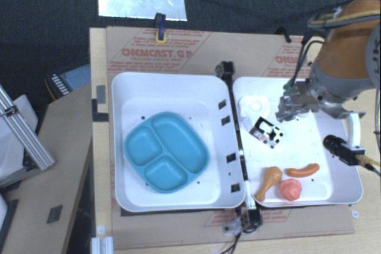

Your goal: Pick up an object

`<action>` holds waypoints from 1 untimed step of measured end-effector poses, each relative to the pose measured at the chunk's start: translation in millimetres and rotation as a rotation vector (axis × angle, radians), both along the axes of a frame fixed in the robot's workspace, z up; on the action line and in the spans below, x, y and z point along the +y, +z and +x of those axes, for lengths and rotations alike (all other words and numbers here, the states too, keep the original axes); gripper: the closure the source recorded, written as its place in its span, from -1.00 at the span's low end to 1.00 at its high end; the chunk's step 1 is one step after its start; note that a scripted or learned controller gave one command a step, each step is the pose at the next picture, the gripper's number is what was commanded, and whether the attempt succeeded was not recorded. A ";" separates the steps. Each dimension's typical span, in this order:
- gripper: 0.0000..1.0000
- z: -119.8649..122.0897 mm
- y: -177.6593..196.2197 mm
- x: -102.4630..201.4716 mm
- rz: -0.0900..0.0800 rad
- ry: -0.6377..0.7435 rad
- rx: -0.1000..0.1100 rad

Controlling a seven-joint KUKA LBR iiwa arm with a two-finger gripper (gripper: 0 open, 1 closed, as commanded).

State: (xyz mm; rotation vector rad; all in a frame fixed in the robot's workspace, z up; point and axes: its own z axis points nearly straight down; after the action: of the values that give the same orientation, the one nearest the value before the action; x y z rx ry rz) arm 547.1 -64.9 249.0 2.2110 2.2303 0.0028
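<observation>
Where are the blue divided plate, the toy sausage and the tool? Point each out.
blue divided plate (166, 150): camera view, on the ridge where its compartments meet.
toy sausage (303, 171): camera view, on its middle.
tool (287, 110): camera view, at its lower end.

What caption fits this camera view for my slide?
Robot arm's gripper hovers over right bin of toy food; blue tray sits in left bin.

Grey robot arm with an orange band, reaching in from the right.
Its wrist angles down and leftward, ending in a dark gripper (288, 109) pointing downward.
</observation>
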 end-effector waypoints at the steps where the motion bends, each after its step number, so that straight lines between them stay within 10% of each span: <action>1: 1.00 -0.1 -12.4 47.2 0.000 -0.002 0.000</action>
State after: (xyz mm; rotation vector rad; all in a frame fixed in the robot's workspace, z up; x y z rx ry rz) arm 547.0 -17.7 236.6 2.2134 2.2273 0.0025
